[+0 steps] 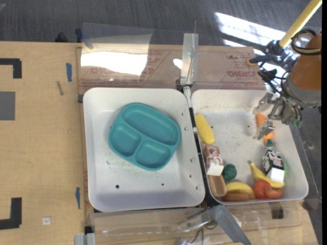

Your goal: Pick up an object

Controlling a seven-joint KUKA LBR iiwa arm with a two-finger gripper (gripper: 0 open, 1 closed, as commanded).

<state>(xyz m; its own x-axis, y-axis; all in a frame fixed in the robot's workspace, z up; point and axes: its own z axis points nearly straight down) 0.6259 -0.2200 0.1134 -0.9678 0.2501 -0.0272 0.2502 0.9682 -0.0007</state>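
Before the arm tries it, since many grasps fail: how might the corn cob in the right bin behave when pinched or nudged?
The corn cob looks rounded and elongated, so it would probably roll sideways if nudged. Its glossy yellow surface suggests light plastic that may slip. It lies near the right bin wall, limiting access.

The arm reached in from the right edge, its orange band showing at the upper right with dark cables bunched beside it. The tool (pixel 271 117) hung tilted down and to the left below the wrist, metal fingers (pixel 264 105) angled downward.
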